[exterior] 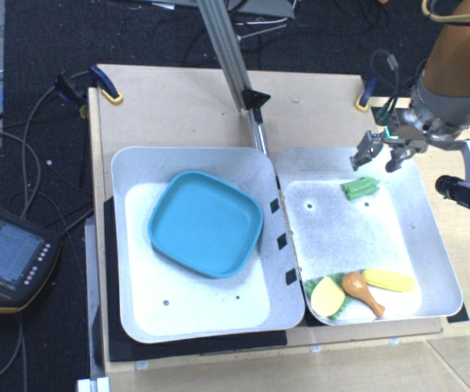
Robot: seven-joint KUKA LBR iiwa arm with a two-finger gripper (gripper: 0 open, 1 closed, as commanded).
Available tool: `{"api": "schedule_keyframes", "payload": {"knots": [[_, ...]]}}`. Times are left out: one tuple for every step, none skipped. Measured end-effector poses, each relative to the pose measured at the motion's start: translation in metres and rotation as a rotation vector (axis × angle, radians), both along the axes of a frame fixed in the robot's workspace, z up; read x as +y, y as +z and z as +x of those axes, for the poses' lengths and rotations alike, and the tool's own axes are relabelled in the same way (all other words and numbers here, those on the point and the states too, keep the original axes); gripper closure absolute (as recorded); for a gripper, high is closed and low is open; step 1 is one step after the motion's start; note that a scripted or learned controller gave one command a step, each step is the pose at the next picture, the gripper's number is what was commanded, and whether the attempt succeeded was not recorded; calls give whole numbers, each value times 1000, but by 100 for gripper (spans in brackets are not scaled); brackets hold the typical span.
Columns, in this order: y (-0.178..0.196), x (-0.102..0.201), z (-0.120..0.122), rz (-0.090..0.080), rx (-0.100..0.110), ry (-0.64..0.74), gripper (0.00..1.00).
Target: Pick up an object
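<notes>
My gripper (379, 158) hangs over the far edge of the right bin (431, 243), its two dark fingers spread apart with nothing between them. Just below and slightly left of it a small green object (359, 188) lies on the bin floor. At the bin's near edge lie a yellow oblong piece (390, 281), an orange-brown drumstick-shaped piece (362, 290) and a yellow-green rounded piece (327, 296), close together.
A blue square plate (206, 223) lies in the left bin (136, 300). A slanted metal pole (228, 43) rises from the back between the bins. Yellow clamps (110, 95) hold the board corners. A handheld pendant (10, 260) rests off the bench at left.
</notes>
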State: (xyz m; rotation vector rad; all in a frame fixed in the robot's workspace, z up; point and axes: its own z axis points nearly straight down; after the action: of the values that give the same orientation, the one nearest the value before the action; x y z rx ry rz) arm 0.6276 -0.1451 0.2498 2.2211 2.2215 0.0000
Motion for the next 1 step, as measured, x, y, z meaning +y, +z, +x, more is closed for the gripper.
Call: {"api": "schedule_keyframes", "payload": {"knots": [[0,0,0,0,0,0,0]]}}
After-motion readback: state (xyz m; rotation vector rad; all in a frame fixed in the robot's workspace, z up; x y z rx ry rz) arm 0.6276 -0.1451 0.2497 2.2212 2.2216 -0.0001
